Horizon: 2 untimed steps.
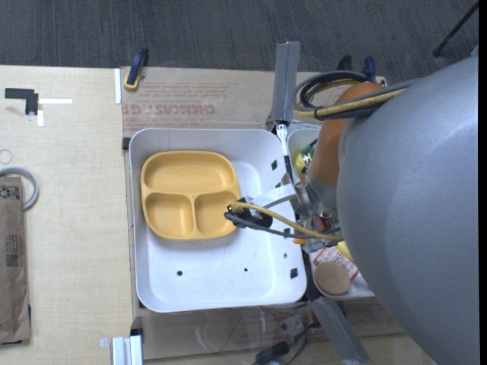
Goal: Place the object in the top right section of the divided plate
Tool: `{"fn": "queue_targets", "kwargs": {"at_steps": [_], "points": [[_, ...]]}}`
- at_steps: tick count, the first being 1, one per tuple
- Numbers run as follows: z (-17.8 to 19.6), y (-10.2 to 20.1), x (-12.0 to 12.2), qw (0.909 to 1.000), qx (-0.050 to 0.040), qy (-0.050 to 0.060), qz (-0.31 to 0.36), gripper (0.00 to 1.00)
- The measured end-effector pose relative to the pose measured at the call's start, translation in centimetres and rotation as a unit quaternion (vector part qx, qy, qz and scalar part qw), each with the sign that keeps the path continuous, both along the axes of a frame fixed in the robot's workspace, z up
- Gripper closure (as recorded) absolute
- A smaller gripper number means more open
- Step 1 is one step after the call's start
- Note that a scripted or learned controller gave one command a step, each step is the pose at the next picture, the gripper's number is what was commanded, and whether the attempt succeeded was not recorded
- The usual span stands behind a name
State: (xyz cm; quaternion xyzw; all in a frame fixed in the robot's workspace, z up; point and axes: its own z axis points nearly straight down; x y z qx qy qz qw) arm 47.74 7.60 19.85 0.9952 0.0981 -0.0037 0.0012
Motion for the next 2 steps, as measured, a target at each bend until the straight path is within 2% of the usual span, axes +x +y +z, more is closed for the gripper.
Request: {"fn": "queue_targets", "kwargs": {"at_steps": [1,2], "points": [[3.2,11.0,0.4,0.9999,0.0002,-0.003,0.015,1.0],[9.5,9.2,7.3,1.0,-0.0001,-0.003,0.0,1.0]]}}
